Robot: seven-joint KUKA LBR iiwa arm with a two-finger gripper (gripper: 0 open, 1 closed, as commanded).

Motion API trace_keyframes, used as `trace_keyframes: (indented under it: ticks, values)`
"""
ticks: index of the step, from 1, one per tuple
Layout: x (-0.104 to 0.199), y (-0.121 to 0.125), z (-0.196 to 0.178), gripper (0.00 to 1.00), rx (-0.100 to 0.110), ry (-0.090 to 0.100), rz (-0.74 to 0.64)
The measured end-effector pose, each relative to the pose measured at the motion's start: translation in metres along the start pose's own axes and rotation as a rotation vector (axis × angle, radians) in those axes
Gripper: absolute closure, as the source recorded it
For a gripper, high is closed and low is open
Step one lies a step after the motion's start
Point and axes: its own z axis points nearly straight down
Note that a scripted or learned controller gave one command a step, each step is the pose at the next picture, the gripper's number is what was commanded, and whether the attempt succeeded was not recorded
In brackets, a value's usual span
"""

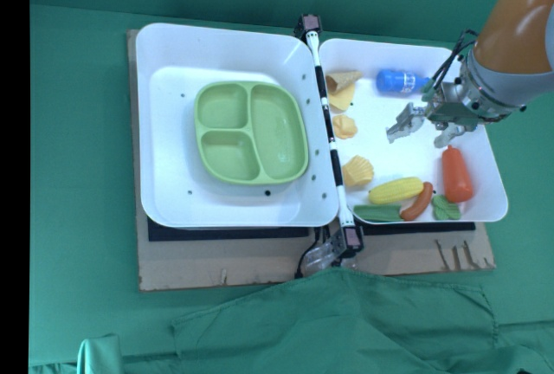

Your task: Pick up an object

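Cloth: green cloth (78, 147) covers the bench across the whole frame.
Backdrop: same green at the top of the frame.
Cardboard: brown sheet (173, 273) lies in the middle, under the bins.
Fold: loose wrinkled cloth (346, 325) at the bottom edge.
Light: even, soft shadows.

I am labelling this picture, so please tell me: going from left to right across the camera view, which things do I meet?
Green three-compartment plastic plate → yellow shell-shaped toy → yellow toy corn cob → red toy carrot.
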Motion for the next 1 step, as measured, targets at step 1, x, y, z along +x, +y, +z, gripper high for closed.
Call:
trace_keyframes:
  ticks: [1]
  values:
    - [0.0073,-0.0276,-0.0602,0.0,-0.009,-0.001,-0.002]
